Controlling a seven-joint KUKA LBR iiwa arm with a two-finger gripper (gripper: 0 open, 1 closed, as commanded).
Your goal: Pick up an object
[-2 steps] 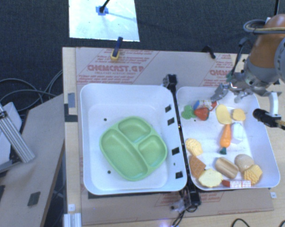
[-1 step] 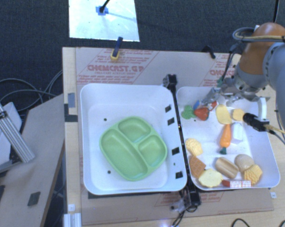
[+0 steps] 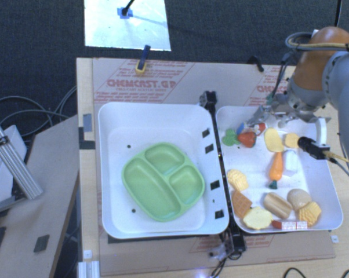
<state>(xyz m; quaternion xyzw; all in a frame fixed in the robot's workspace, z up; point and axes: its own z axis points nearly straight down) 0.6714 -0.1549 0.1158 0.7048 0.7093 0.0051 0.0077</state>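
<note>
Wooden surface [image 3: 163,77] is seen bearing two white bins, with the pincer [image 3: 261,118] lowered at the far edge of the right bin [image 3: 331,204], its grip state not discernible, a red tomato [image 3: 247,139] just below it, and an orange carrot [image 3: 276,167] farther toward the front.

The two shallow white plastic bins [image 3: 157,117] look smooth, slightly glossy. The pale green three-compartment plastic tray [image 3: 163,181] has a soft sheen. The small coloured plastic toy foods [image 3: 276,167] look smooth. The dark floor carpet [image 3: 35,39] looks rough, matt
</note>
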